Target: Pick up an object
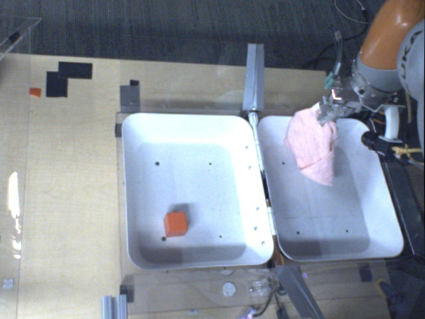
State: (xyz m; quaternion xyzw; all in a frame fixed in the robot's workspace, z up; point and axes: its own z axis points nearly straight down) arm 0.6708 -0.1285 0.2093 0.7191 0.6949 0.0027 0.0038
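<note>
The left bin (pixel 189 128) has wide open floor; its one obstacle is an orange block (pixel 176 224) near the front left corner, apart from the walls. In the right bin (pixel 332 244), the front half lies open, while a pink cloth (pixel 312 148) hanging under the gripper (pixel 327 111) crowds the back. A grey upright post (pixel 254 78) stands behind the seam between the bins.

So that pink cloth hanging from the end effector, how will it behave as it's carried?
The pink cloth is probably floppy: it droops in loose folds below the end effector. It looks light, so it may swing. Pinched by its top edge only, it could slip free.
</note>
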